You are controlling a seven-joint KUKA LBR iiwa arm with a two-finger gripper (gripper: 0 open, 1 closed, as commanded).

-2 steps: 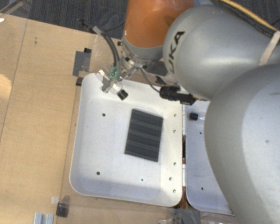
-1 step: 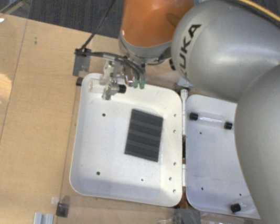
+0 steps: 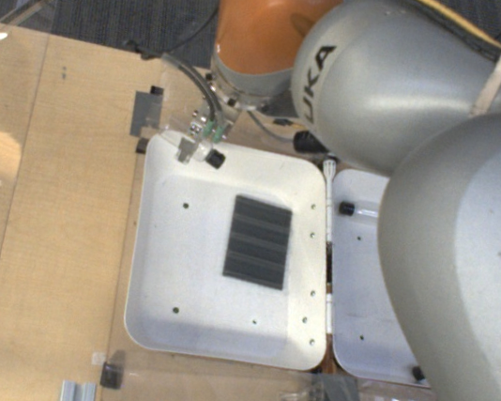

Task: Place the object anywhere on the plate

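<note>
— Looking down on the bench [image 3: 40, 207], what lies in the two white bins?

— The left bin [image 3: 165, 257] carries a dark grey ribbed plate [image 3: 259, 242], flat and a little right of the bin's middle, well clear of every rim. The right bin [image 3: 359, 289] sits just beside it, much of it covered by the grey arm [image 3: 421, 90].

— And the gripper?

— The gripper [image 3: 198, 150] hangs below the orange band [image 3: 262, 16] over the far left corner of the left bin, right at its rim. One fingertip [image 3: 186, 150] looks pale, the other dark, with a narrow gap between them. Whether anything is pinched there cannot be told; the parts are too small.

— The object?

— No separate item can be picked out; nothing rests on the plate.
</note>
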